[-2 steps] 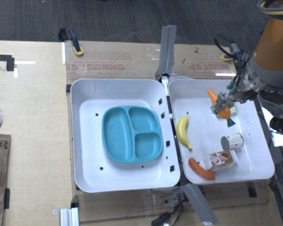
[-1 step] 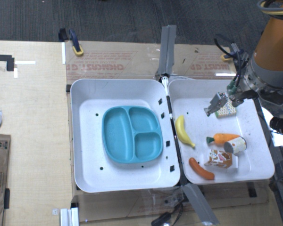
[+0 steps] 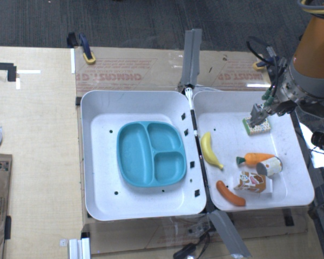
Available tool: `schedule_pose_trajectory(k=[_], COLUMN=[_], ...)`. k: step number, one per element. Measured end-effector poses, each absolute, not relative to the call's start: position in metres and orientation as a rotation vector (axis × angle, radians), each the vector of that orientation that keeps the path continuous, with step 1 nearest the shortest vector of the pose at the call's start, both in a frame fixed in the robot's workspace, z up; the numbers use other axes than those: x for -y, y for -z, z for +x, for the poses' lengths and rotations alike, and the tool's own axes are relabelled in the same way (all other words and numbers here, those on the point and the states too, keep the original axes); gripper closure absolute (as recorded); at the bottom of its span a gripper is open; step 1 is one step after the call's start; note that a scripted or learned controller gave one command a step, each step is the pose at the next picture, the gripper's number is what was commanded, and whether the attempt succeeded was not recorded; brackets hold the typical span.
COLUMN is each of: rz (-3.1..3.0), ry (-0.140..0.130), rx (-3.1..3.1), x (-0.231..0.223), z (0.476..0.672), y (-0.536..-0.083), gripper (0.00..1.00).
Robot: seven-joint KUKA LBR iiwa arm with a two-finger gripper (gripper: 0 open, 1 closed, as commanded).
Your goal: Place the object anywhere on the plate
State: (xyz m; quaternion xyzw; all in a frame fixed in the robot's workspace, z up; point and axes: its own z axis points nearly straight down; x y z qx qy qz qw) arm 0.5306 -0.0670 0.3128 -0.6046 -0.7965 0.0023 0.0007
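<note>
Two shallow white bins sit side by side on the table (image 3: 32,161), and the left bin (image 3: 92,161) carries a blue plate (image 3: 151,153) with three compartments, lying flat near its middle with nothing on it. The right bin (image 3: 297,193) holds all the loose pieces. A yellow banana (image 3: 209,150) lies close to the bin's left wall, curving toward the near side. Just nearer than it, a red-orange sausage (image 3: 230,193) rests at an angle along the near part of the bin. To the right of the banana an orange carrot (image 3: 257,158) lies sideways, with a grey and white cylinder (image 3: 270,167) touching its right end, and a small printed carton (image 3: 252,182) sits just below both, right beside the sausage. At the far right of that bin a small green and white sponge (image 3: 258,126) lies flat on the floor of the bin, well apart from the plate. The arm (image 3: 313,47) reaches in from the right, its orange band high at the far right corner, and the gripper (image 3: 257,116) hangs directly over the sponge, its tip down at the sponge's far edge. From this slant its dark parts blur together, so I cannot tell whether it is open or closed, nor whether it has hold of the sponge.
</note>
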Motion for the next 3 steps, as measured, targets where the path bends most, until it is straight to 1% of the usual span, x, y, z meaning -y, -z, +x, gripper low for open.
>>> schedule_pose_trajectory(k=[1, 2, 3], rz=[-2.053, -1.452, -1.698], ry=[-0.005, -0.001, -0.002], rx=[2.375, 2.784, 2.642], x=[0.001, 0.049, 0.083], z=[0.516, 0.496, 0.488], y=[-0.193, -0.191, -0.192], gripper=[1.00, 1.00, 1.00])
